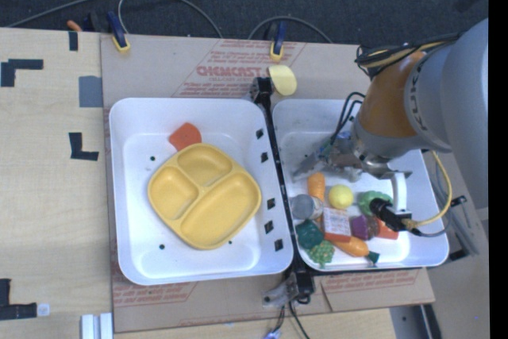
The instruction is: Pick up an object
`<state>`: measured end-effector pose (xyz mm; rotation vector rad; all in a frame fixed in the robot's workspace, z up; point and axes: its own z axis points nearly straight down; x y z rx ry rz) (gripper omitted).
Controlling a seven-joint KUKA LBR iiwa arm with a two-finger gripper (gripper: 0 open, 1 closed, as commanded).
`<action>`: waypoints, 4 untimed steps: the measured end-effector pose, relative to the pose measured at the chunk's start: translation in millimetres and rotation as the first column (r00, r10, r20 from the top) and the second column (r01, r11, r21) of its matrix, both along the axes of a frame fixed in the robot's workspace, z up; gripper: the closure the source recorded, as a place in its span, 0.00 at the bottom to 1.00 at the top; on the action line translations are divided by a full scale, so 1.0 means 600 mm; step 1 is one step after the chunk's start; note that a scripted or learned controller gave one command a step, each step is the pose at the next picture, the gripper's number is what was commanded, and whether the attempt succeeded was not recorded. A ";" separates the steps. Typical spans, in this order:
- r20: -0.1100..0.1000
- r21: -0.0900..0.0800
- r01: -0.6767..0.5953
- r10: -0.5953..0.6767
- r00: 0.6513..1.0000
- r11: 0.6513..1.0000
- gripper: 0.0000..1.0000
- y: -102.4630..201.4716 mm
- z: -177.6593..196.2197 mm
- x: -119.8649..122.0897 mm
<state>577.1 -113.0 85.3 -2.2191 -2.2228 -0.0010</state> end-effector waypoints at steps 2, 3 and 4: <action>0.002 -0.002 0.000 0.000 1.000 1.000 0.00 0.018 -0.001 0.020; 0.001 -0.002 0.001 -0.001 1.000 1.000 0.00 -0.024 0.000 -0.030; 0.001 -0.003 0.001 -0.001 1.000 1.000 0.00 0.026 -0.001 0.057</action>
